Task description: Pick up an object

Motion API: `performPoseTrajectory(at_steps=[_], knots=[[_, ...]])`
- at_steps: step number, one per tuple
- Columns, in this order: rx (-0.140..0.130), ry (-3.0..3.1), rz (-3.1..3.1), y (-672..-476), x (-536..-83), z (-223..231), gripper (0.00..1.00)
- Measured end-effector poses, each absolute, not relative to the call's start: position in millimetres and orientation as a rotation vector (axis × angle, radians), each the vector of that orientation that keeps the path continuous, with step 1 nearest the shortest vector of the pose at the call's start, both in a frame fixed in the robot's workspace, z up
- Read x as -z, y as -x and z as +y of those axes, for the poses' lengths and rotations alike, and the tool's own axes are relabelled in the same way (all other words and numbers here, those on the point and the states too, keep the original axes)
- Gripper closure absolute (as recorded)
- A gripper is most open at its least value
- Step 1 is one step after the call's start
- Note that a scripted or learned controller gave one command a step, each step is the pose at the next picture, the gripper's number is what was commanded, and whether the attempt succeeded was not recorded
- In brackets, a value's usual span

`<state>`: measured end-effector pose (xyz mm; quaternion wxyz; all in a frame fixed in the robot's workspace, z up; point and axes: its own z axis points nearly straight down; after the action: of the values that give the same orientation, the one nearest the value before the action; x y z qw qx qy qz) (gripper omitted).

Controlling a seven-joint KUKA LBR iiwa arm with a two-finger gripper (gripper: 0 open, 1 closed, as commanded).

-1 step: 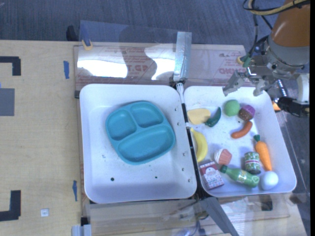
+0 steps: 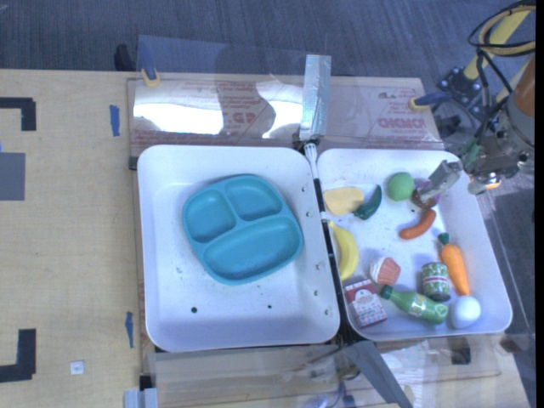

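The right bin (image 2: 497, 270) holds many toy foods. A green ball (image 2: 399, 185) lies at its back, with a dark green pepper (image 2: 370, 203) and a yellow piece (image 2: 342, 200) to its left. A red-orange chili (image 2: 418, 224) lies just in front of the ball. My gripper (image 2: 431, 189) reaches in from the right, low over the bin, its tip right beside the green ball and just above the chili. An orange carrot (image 2: 456, 266), a small can (image 2: 435, 280), a green bottle (image 2: 415, 304) and a white egg (image 2: 465, 311) lie at the front right.
A banana (image 2: 345, 250) lies along the right bin's left wall, with a pink wedge (image 2: 385, 270) and a red carton (image 2: 364, 304) near it. The left bin (image 2: 161, 253) holds a blue divided plate (image 2: 242, 226). Cables and the arm hang at the upper right.
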<state>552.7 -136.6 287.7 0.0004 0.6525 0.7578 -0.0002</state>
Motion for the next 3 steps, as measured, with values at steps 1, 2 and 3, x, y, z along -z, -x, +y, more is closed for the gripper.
performPoseTrajectory(at_steps=[1, 2, 3], knots=[[0.008, -2.699, 1.62, -567.6, -156, -157, 0.0], [-0.012, -2.581, 1.804, -536.7, -96, -160, 0.0], [-0.005, -2.301, 2.131, -644.8, -138, -159, 0.0]])
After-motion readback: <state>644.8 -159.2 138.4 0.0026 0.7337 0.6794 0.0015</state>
